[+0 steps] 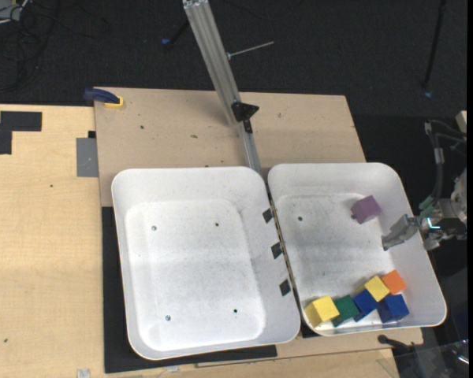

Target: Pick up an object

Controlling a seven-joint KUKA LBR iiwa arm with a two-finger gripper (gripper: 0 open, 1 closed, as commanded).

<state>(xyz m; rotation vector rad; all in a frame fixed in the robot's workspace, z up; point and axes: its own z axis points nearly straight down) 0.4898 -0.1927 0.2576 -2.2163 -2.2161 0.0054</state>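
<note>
Bench [221, 128], light-brown board w/ small dark holes; a lower wooden surface [31, 235] adjoins it at left. Directly on the bench: a black mat [114, 345] under two shallow white bins set side by side, rims touching, joined by three black clips [275, 249]. Left bin [122, 187]; right bin [331, 172]. Near the far-left corner, a blue-and-yellow clamp [104, 97]. At centre rear, a slanted aluminium rail [217, 61] w/ black bracket [243, 112].

Open floor around purple block [366, 208]; blocks [360, 299] seemingly packed tight.
</note>
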